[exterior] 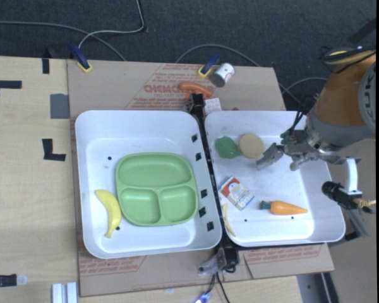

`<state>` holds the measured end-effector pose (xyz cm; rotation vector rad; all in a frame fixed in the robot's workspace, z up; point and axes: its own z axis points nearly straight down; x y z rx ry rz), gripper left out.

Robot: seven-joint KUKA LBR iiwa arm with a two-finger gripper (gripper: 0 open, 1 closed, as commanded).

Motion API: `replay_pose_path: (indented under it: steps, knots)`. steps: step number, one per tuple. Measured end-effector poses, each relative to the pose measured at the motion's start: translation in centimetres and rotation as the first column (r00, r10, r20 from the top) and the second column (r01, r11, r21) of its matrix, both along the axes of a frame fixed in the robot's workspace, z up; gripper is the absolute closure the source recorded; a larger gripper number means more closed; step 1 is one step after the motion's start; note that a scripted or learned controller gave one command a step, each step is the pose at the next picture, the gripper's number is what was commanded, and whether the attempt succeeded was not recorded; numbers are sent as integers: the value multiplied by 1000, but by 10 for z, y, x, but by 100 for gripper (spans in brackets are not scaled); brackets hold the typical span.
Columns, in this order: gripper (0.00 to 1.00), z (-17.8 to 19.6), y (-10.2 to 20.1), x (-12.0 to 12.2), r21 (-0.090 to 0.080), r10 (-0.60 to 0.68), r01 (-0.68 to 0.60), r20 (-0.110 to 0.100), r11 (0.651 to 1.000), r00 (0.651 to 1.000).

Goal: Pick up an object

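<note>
I am viewing the desk [25,169] from above, with two white bins lying side by side at its centre. The left bin [88,137] is holding a green divided tray [156,189] near its middle and a yellow banana [110,211] along its left wall, toward the near corner. The right bin [316,232] is carrying four things: a green rounded object [227,147] and a tan round object [251,146], touching each other near the far left corner; a small red-and-white packet [237,192] by the left wall; and a toy carrot [284,208] lying flat toward the near edge. My arm [344,100] is reaching in over the right wall of the right bin. The claw [282,157] is hanging just beside the tan round object with its fingers [268,157] spread apart, nothing between them. The carrot is lying well apart from the claw.
</note>
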<state>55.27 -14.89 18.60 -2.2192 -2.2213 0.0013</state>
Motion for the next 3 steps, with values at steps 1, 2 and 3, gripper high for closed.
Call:
replay_pose_path:
  steps: [1, 2, 3]
  knots:
    - [0, -99, 24, 54, -2, 1, -1, 8, 1000, 1000]
    - [0, -100, 40, 94, -1, 2, -2, 5, 1000, 1000]
    - [100, -91, 40, 94, -2, 2, -2, 4, 1000, 1000]
